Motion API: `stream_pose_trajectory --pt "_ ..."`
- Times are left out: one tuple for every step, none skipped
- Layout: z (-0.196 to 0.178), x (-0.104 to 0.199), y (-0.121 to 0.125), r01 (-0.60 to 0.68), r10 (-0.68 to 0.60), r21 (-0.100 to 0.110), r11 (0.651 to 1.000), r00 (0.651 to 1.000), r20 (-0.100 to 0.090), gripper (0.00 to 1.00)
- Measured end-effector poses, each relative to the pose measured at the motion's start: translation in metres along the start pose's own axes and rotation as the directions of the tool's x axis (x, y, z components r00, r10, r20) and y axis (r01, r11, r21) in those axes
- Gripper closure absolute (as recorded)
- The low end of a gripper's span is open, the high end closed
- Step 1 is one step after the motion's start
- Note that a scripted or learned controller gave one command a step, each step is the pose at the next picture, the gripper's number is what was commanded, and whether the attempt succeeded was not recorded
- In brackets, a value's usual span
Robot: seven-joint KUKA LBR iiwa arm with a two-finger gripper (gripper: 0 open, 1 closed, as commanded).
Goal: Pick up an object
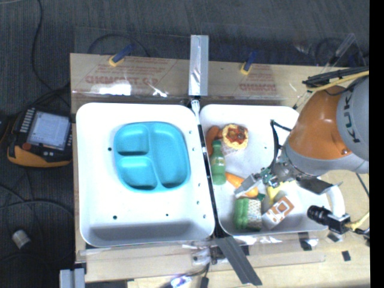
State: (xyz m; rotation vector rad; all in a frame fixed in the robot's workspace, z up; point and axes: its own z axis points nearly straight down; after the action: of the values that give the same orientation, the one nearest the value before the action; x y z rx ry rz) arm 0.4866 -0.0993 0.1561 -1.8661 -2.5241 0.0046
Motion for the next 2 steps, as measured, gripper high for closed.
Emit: stream_pose_trajectory --pt "-0.036 -0.037 0.023 -0.125 0.125 -0.001 0.992 0.992 0.001 0.00" --pt "0.066 -0.010 0.020 -0.022 0.022 -0.014 1.000 1.000 0.006 0.00"
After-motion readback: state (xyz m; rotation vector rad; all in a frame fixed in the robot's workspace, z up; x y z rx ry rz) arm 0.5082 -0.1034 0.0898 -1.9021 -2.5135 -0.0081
